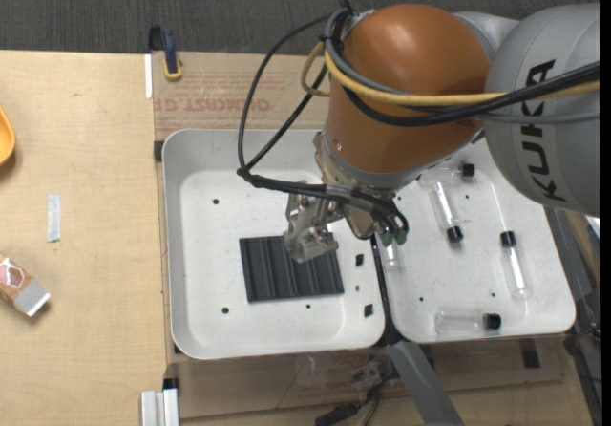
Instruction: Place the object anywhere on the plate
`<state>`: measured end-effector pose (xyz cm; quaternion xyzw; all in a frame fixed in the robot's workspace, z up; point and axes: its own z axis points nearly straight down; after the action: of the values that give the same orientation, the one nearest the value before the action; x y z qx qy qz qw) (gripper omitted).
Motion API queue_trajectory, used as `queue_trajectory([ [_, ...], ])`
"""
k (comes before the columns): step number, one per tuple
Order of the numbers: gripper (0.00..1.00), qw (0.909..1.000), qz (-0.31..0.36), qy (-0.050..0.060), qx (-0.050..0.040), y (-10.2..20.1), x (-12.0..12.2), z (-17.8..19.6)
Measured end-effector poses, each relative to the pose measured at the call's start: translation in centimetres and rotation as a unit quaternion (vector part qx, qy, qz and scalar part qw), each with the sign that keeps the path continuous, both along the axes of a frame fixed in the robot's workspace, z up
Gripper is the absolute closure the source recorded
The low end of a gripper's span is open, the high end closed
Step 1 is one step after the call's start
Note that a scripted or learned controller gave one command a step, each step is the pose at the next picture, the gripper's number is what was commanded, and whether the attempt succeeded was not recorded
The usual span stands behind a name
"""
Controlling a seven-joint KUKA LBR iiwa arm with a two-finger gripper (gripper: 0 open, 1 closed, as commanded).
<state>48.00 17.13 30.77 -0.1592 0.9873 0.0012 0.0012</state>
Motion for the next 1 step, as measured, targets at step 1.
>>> queue_trajectory([
  [1, 0.0, 1.0, 0.0, 0.0, -0.0001, -0.01, 0.0, 0.0],
])
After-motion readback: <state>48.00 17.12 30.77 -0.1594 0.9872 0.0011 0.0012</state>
